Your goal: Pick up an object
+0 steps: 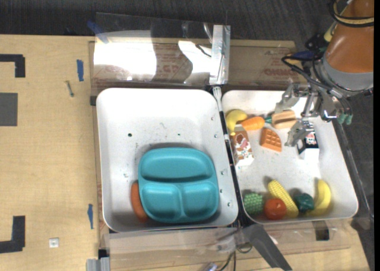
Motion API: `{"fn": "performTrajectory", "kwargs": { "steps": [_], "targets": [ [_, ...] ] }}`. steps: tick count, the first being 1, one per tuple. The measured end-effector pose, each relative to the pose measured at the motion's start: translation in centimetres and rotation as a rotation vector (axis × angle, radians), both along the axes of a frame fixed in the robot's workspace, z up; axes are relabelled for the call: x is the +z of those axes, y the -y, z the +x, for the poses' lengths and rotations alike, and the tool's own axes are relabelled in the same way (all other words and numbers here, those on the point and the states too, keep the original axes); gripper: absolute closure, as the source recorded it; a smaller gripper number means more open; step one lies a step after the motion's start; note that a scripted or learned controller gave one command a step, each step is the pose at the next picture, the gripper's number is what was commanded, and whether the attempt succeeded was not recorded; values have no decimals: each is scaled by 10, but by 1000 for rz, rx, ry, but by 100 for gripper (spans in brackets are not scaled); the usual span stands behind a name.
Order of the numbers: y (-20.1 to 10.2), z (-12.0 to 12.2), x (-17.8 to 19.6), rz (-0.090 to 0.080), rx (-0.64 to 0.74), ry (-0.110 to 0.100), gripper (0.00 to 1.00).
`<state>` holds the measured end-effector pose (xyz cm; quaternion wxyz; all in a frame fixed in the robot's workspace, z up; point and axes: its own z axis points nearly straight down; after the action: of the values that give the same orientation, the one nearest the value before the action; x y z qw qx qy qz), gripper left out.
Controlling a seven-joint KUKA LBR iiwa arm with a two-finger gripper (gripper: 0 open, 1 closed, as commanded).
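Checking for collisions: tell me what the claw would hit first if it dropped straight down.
Probably the bare floor of the right bin, beside the waffle; the claw hangs over it, though depth is unclear.

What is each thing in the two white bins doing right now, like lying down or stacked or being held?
Teal plastic divided tray: lying flat in the left bin, right way up.
Orange thing: partly tucked under the tray's left edge.
Yellow toy corn cob: lying on its side in the right bin.
Yellow toy banana: lying against the right bin's wall.
Orange waffle-like piece: lying flat, apart from the gripper.
Two-finger gripper: over the right bin.
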<state>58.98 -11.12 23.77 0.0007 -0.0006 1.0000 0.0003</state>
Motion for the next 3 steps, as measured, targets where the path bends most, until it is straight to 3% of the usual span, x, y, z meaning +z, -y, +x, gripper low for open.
{"fn": "performTrajectory", "kwargs": {
  "steps": [1,2,3],
  "targets": [
    [79,17,-142,0,-37,4,0],
    [112,37,-152,1,-28,0,0],
    [111,27,-151,0,-88,4,0]
  ]
}}
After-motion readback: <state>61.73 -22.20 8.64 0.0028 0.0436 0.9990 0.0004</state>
